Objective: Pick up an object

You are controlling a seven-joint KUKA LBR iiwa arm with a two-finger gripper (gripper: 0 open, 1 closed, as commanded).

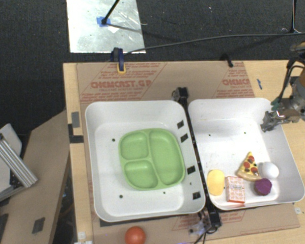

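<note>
Gripper: [271, 119] seen at the right bin's far right rim, low over the edge; nothing is seen between its fingers, and whether they are spread or pressed together cannot be told.
Arm: [300, 93] grey, entered from the right edge, with cables looped above the wrist.
Right bin: [219, 125] white and shallow; the far part is bare, and the objects are grouped at the near right corner.
Pizza slice: [247, 167] toy, yellow with red spots, laid near the right wall, touching the white ball.
White ball: [268, 169] set just beside the pizza slice, against the right wall.
Purple ball: [263, 186] placed just in front of the white ball, close to the near rim.
Small box: [235, 189] red and white, laid flat between the yellow piece and the purple ball.
Yellow piece: [215, 182] rounded, placed by the left wall of the right bin, just beside the small box.
Obstruction: the objects are well apart from the gripper; only the bin's right rim lies beside it.
Left bin: [103, 147] white; a green tray [151, 159] with three compartments is held in its middle.
Orange ball: [135, 236] left on the bench in front of the left bin, outside both bins.
Blue clamp: [118, 59] fixed at the far edge of the bench board.
</note>
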